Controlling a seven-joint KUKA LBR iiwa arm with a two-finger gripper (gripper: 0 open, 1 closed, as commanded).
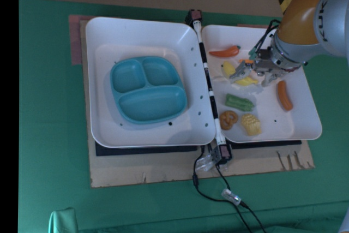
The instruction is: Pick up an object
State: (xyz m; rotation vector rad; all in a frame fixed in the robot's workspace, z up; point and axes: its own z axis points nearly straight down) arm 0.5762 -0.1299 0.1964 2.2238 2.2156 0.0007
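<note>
- The arm (319, 13), grey with an orange band, reaches in from the right over the right bin (302, 117).
- The tool (252, 75) hangs low over the upper middle of that bin, right above a yellow piece (245, 82) lying on the bin floor.
- Whether the tool is released or clenched cannot be told from this slant, and nothing can be seen grasped in it.
- Just left of the tool lies a small yellow item (228, 69); above it, near the bin's top edge, an orange pepper (225, 52).
- Below the tool sits a green pickle-like piece (239, 101), and below that a pretzel (228, 119) beside a corn cob (251, 124).
- A sausage (284, 95) lies to the right of the tool, apart from it.
- The left bin (103, 35) holds a teal divided plate (148, 89), lying flat.
- Both bins rest on cardboard on the green counter (49, 117).
</note>
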